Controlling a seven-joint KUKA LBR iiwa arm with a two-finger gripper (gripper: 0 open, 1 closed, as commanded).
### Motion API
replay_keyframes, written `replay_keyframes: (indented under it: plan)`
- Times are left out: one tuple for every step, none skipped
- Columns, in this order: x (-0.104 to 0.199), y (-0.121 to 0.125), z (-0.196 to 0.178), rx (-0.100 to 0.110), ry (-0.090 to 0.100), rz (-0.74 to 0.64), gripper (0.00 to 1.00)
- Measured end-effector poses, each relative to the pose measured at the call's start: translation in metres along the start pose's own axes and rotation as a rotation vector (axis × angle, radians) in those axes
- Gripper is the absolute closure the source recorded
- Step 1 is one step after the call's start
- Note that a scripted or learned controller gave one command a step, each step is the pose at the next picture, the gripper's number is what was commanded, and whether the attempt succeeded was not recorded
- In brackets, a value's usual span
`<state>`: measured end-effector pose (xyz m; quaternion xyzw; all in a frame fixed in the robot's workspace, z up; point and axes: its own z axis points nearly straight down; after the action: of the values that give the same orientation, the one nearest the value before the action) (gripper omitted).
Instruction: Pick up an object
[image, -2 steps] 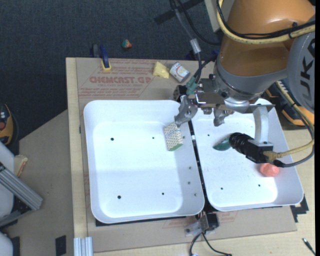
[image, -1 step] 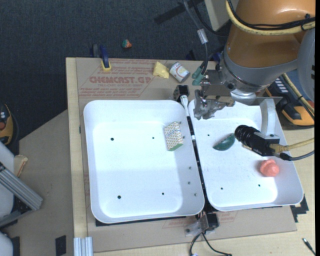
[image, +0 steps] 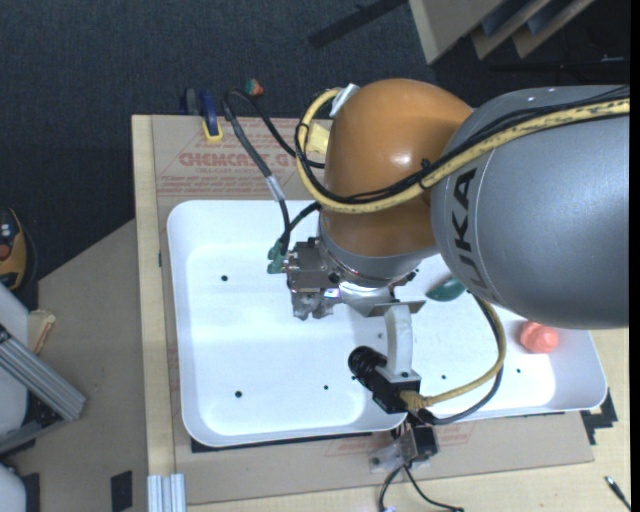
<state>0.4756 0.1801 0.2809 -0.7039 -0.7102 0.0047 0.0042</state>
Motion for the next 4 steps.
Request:
replay_keyframes:
  plan:
    - [0.031,0.003,-0.16,-0.031,0.01,0.003,1.0]
    - [-0.119,0.001,-0.14,-0.01,-0.002,0.026,1.0]
    - [0.005,0.057,-0.087,-0.012,0.002,-0.001,1.0]
    - [-0.042,0.0,-0.078,-0.006,-0.001,0.012,1.0]
